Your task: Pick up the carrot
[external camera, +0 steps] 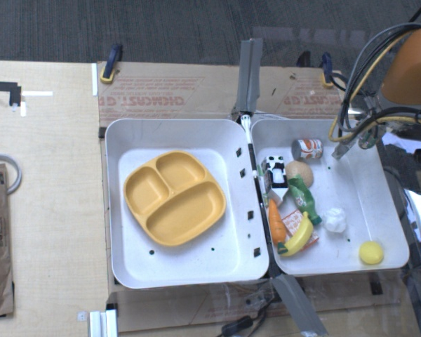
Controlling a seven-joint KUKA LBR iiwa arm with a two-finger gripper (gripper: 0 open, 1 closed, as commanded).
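1. Fingers (339, 149): poised above the right bin's (379, 188) far corner, nothing visible between them; how far apart they stand cannot be told.
2. Carrot (274, 220): lies in the right bin against its left wall, lengthwise along it, well apart from the fingers.
3. Crowding: a banana (299, 236) touches the carrot's near end; a green packet (305, 199) lies just beside. Judgement: the wall limits approach from that side.
4. Left bin (119, 209): holds a yellow divided plate (174, 197); not involved.
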